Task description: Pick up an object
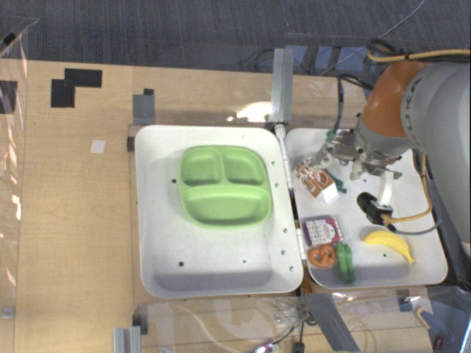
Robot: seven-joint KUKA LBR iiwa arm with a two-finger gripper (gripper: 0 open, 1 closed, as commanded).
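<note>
While my jaws (362,169) hung over the right bin (434,271), their state I could not tell; snack packet (313,179) lay at nine o'clock, nearest target.

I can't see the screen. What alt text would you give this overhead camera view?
A grey robot arm with an orange band reaches from the right over the right white bin, which holds a banana, a green item, a pretzel-like snack, a small pink packet and a brown packet. The left bin holds a green divided tray.
</note>
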